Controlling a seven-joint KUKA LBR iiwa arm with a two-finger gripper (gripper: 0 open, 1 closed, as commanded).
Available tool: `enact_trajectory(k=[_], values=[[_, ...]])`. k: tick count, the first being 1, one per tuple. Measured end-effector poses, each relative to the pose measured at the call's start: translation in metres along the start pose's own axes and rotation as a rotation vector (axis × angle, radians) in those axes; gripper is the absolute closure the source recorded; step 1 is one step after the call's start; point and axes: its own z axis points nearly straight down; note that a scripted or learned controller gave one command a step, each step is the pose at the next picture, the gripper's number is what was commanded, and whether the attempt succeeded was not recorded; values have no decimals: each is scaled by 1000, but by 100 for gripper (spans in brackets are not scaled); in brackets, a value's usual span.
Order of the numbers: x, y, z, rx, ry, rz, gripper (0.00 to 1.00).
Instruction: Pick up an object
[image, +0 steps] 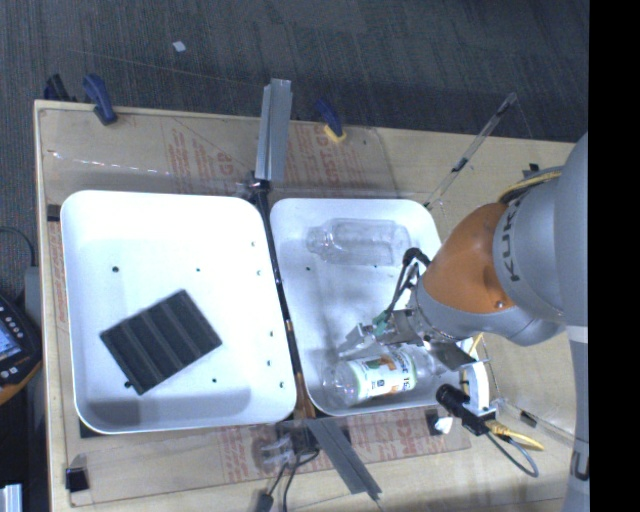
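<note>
Glossy white plastic bins (160, 215), clear plastic bottles (357, 241), matt black ribbed panel (160, 340)

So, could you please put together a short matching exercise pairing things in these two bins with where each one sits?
Things:
1. black ridged panel
2. clear empty bottle
3. labelled bottle
4. gripper

Places:
A. far end of the right bin
B. near end of the right bin, lying on its side
C. left bin, lying flat
D. low over the right bin, just above the labelled bottle

Pairs: 1-C, 2-A, 3-B, 4-D
</note>
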Motion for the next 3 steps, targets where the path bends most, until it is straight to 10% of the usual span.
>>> enact_trajectory(k=[1, 2, 3], values=[[0, 2, -10, -2, -1, -5, 100], [0, 2, -10, -2, -1, -5, 0], [31, 48, -18, 2, -1, -37, 0]])
